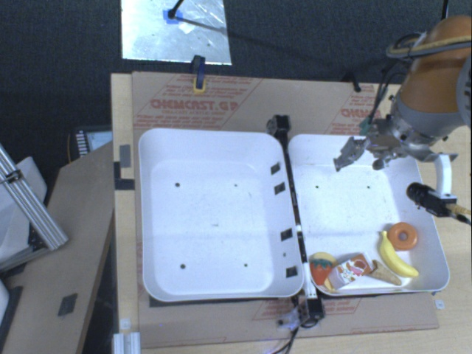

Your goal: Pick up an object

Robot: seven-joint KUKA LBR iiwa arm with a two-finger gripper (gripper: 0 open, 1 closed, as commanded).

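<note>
Curved yellow banana (397, 257), round orange ring (403, 235), perhaps plastic

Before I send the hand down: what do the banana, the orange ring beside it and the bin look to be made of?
The banana looks like moulded plastic, a smooth, even yellow toy. The orange ring seems plastic or rubber, with uniform colour; the view is too coarse to say which. The right bin looks like thin formed white plastic, with rounded corners and a matte face.

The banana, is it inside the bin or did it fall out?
Inside. The banana lies flat on the floor of the right bin, near its front right corner, beside the orange ring.
</note>
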